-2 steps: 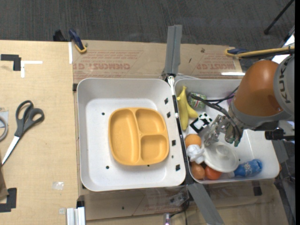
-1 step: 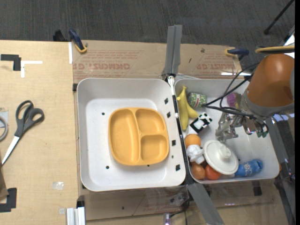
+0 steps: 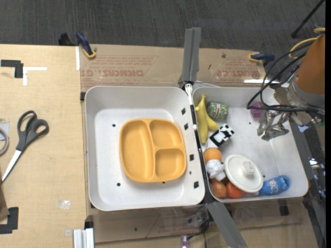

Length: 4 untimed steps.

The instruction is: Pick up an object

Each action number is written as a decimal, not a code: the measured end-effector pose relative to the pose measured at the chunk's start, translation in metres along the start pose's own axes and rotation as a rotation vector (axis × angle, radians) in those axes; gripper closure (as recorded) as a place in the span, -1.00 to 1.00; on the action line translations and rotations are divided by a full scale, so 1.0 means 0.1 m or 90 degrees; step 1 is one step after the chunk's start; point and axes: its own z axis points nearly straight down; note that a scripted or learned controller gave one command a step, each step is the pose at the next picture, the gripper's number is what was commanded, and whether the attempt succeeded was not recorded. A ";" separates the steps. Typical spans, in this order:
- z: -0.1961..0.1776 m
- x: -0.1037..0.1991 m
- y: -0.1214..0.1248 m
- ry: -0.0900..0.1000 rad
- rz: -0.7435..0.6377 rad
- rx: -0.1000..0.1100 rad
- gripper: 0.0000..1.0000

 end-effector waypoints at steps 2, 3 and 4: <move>0.60 0.34 0.67 0.000 0.245 0.001 1.00; 0.62 0.09 1.07 0.003 0.424 0.000 1.00; 0.06 0.38 0.67 0.001 0.213 0.000 1.00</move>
